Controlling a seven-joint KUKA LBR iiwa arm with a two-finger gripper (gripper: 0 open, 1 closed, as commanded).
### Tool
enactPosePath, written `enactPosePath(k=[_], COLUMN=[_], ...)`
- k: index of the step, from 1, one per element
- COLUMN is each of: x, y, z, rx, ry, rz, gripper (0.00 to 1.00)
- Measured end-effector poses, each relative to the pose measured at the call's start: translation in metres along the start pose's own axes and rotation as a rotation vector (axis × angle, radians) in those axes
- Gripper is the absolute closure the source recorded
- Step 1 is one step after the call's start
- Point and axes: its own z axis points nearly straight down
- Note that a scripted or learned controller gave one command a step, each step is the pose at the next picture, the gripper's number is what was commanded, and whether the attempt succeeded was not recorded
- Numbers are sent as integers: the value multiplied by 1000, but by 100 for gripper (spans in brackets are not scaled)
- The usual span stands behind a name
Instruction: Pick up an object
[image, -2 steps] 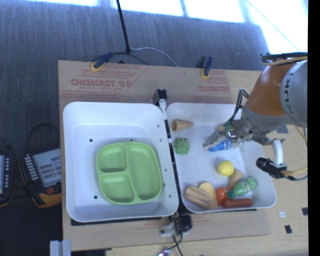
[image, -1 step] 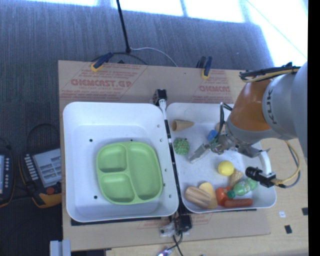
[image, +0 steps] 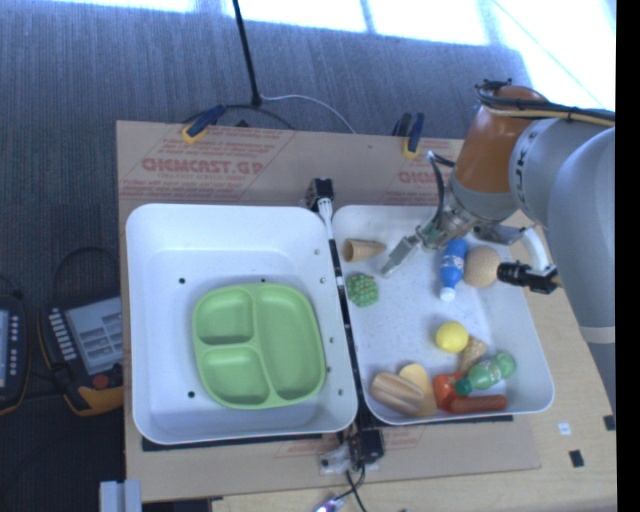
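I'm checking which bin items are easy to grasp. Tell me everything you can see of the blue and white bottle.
The bottle is small, with a blue upper body, a white lower part and a white cap end, and looks like plastic. It lies on its side in the right bin, near the far wall, its white end pointing toward the near side. A tan ball sits against its right side. The hand hangs just to its left, apart from it.

Arm (image: 560, 170) runs off the right edge, so most of it is cut. Can't really make out the end effector (image: 398, 255) fingers, too small and blurry. The pile (image: 440, 388) in the right bin's near corner overlaps, the red piece (image: 470, 404) is half buried.
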Motion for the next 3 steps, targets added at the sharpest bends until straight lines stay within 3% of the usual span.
enactPosePath(k=[1, 2, 3], x=[-55, -61, 56], y=[-31, -30, -112], z=[0, -12, -1], rx=[2, -10, -16], ry=[23, -9, -15], rz=[-108, -107, -232], gripper=[0, 100, 100])
